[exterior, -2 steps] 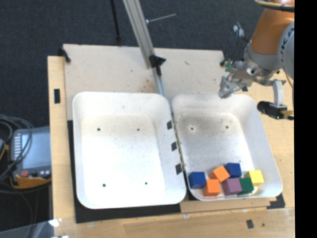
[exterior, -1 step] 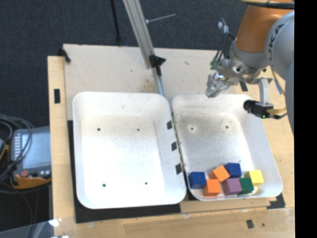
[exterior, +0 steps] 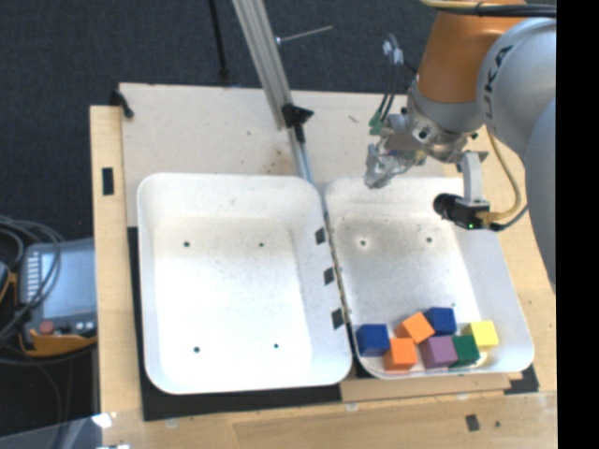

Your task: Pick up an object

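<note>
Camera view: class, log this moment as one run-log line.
claw: above right bin's far edge, nothing seen held | blocks: seven clustered at near edge of right bin | pick: not yet done

Your arm (exterior: 510,64) reaches in from the right, its orange band above the wrist. The gripper (exterior: 379,171) hangs pointing down and leftward; you cannot make out how the jaws stand.
</note>
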Available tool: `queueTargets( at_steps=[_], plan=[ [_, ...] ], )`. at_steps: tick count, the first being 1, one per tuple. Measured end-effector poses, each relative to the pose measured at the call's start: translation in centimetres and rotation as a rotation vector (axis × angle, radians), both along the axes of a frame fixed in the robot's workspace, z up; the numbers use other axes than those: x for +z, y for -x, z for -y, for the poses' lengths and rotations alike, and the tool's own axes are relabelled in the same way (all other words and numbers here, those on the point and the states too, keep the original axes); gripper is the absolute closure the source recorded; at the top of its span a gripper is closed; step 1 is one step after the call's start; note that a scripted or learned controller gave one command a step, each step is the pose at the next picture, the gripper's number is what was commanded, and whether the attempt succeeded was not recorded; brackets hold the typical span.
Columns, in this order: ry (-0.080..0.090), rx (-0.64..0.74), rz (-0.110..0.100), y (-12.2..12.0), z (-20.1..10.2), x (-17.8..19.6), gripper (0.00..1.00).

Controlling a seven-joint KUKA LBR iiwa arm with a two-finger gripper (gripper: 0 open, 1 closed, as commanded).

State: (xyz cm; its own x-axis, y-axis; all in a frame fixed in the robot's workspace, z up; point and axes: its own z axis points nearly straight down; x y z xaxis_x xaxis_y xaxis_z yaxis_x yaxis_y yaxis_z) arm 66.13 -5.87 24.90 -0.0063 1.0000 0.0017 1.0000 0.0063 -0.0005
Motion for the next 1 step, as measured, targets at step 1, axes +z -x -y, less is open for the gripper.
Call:
queueTargets(
  at_steps=[1],
  plan=[
    [0.0, 0.001, -0.001, 0.95, -6.15, 0.2, 1.0]
  ],
)
